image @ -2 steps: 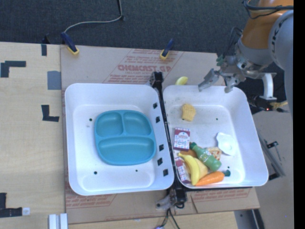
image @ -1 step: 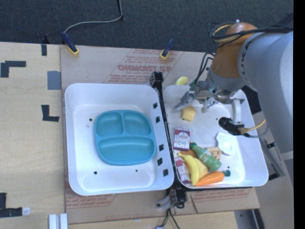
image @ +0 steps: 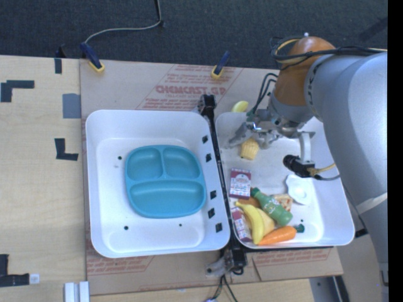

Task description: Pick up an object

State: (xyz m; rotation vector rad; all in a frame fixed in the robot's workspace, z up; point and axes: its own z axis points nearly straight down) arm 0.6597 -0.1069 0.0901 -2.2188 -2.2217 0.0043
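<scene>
My gripper (image: 252, 138) hangs low over the back of the right bin (image: 327, 228), its metal fingers (image: 235, 137) spread open. A small yellow corn-like piece (image: 249, 150) lies on the bin floor just in front of the fingertips, not gripped. Toward the front lie a red box (image: 240, 183), a green bottle (image: 274, 207), a banana (image: 254, 221), a carrot (image: 278, 234) and a white object (image: 298, 190). A pale yellow item (image: 240, 106) sits at the bin's back edge.
The left bin (image: 104, 187) holds a blue divided plate (image: 165, 180). A black divider (image: 213, 162) runs between the bins. The grey arm (image: 352, 118) covers the right bin's far right side. A red packet (image: 237, 221) lies beside the banana.
</scene>
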